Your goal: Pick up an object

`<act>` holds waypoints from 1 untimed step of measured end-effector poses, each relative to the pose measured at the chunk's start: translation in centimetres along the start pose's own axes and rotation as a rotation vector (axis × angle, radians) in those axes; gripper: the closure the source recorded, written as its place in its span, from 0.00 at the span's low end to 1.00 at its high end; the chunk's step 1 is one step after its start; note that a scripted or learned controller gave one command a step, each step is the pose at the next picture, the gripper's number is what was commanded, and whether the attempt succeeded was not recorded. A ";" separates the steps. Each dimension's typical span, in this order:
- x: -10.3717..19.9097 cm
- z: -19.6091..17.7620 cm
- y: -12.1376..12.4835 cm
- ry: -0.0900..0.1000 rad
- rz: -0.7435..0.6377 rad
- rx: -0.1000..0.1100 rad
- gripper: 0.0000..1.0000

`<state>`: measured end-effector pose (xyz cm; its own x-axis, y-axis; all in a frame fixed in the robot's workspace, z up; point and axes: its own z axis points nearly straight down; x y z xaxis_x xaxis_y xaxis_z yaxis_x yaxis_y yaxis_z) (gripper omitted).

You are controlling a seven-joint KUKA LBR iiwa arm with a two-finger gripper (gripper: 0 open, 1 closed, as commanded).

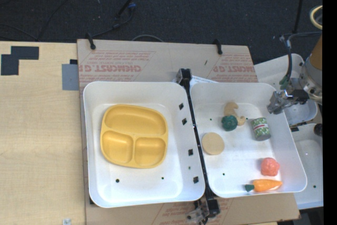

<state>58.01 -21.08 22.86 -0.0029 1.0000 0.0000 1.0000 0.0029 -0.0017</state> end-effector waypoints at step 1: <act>-0.1 -1.7 0.1 0.001 0.000 0.004 1.00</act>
<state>58.10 -21.15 24.52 -0.0026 1.0000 0.0013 1.0000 0.0026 -0.0054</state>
